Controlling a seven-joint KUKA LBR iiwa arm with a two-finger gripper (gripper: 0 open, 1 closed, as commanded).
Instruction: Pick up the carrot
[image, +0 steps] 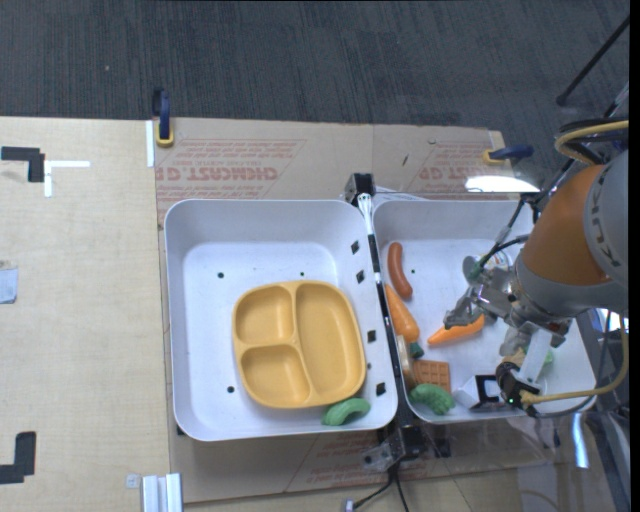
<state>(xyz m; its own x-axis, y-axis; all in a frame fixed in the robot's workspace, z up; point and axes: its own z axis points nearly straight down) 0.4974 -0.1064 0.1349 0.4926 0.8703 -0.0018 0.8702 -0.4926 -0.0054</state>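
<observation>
While the gripper (468, 318) sits low in the right-hand bin (440, 225), its fingers look closed on the thick end of the carrot (458, 333), though at this slant and size I cannot be wholly sure the pads have it rather than merely touch it. That carrot lies near the middle of the right bin, its pointed tip aimed toward the divider, its blunt end tucked under the wrist. To do the lift well, the pincer should keep its squeeze and rise straight up, slowly, since a hold so near one end will likely let the long tip sag or swing. Just beside the tip lies a second orange piece (402, 313), against the divider, with a sausage (399, 270) above it; the rise should stay clear of both. Lower down sit a waffle-like square (431, 375) and a green pickle (432, 397), near the front wall. Across the divider, the left bin (200, 260) holds a yellow divided plate (298, 343) and a green bean-shaped piece (345, 411) at its lower edge, well apart from the work
</observation>
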